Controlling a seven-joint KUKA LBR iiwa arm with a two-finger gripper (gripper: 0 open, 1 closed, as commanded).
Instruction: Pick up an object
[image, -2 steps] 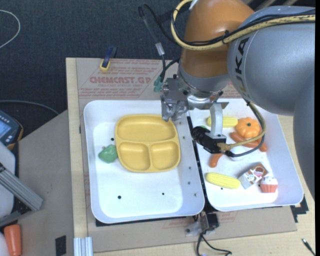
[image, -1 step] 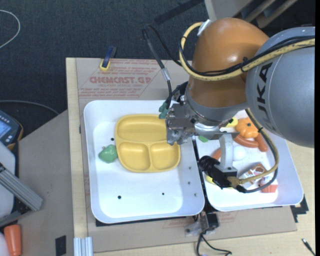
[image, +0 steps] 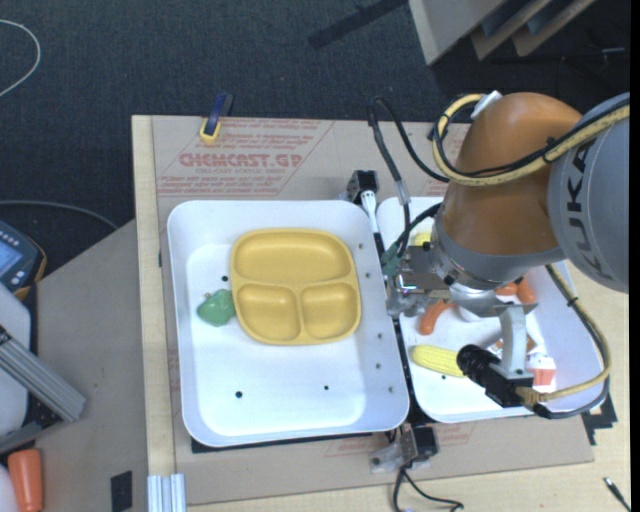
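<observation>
Dark carpet surrounds your bench; your left bin (image: 200, 380) holds a yellow divided tray (image: 295, 285) and green toy (image: 215, 308). Your gripper (image: 420, 290) hovers in the right bin (image: 450, 400) above a corn cob (image: 437, 360) and carrot (image: 431, 318).

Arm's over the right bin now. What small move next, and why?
Probably lower the claw a little toward the orange carrot-like piece, which seems to lie just beneath it in the right bin. The yellow corn lies farther toward the near rim, beside a black part of the arm, so it looks the harder grab.
</observation>
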